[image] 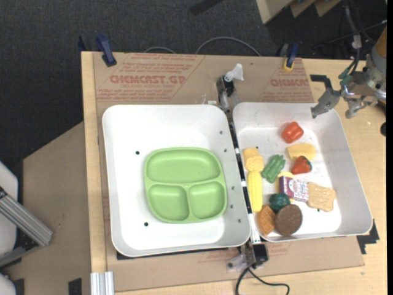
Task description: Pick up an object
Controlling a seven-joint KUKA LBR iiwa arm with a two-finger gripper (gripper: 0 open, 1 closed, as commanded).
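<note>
Brown round toy [288,219] sits nearest me, in right bin [347,165] amid heaped play food — easy pickings. Gripper [336,101] hovers above bin's far corner, fingers spread wide, holding nothing. Green tray [184,184] fills left bin [123,165].

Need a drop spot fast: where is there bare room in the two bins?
Bare floor rings the green tray in the left bin. In the right bin, the far strip above the red pepper is free. Toys crowd its middle and near-left, around the corn.
</note>
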